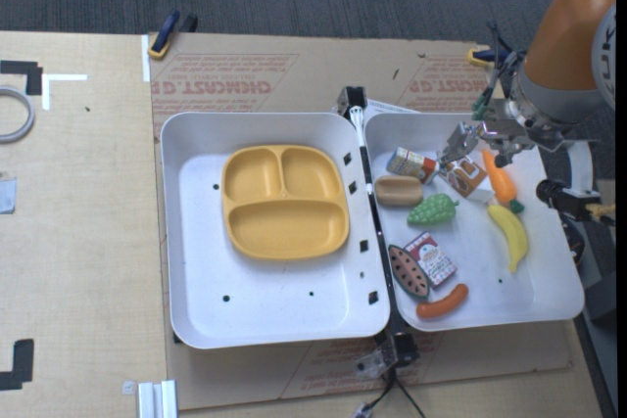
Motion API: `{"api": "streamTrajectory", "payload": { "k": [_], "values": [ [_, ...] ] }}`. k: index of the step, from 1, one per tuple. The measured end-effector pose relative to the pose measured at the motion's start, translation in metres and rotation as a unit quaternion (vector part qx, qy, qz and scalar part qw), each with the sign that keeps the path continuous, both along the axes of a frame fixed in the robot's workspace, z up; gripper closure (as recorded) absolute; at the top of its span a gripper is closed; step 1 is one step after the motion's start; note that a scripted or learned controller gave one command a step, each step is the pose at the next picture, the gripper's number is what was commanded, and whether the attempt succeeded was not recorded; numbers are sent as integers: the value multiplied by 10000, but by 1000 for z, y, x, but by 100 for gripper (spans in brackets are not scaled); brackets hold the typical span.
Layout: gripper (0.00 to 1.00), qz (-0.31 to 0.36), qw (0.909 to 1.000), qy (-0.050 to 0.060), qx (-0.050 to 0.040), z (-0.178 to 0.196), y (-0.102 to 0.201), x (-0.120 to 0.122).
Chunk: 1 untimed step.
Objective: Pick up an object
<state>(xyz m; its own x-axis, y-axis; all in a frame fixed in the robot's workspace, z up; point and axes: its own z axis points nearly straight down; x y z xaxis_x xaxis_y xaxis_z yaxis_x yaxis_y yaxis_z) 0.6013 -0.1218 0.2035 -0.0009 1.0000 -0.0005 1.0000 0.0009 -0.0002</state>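
My gripper [471, 144] hangs over the back of the right bin [549, 303], reaching in from the right. Just below it lies a brown snack packet [466, 177], with an orange carrot [501, 182] to its right. Spread around them in that bin are a small labelled packet [411, 162], a hot dog bun [397, 191], green grapes [433, 209], a banana [511, 236], a red and white carton [432, 258], a dark seeded slice [407, 271] and a sausage [441, 301]. Nothing visibly hangs from the gripper.
The left bin [196, 289] holds a yellow divided plate [285, 201]. Black clips [352, 99] join the bins along the middle wall. Both bins rest on cardboard [245, 78] on a wooden bench. The arm's grey and orange body [578, 24] fills the upper right.
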Motion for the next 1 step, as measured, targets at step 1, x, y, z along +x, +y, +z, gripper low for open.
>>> {"api": "streamTrajectory", "payload": {
  "k": [1],
  "values": [
    [0,-168,9998,-73,-30,-94,-27,5]
  ]
}}
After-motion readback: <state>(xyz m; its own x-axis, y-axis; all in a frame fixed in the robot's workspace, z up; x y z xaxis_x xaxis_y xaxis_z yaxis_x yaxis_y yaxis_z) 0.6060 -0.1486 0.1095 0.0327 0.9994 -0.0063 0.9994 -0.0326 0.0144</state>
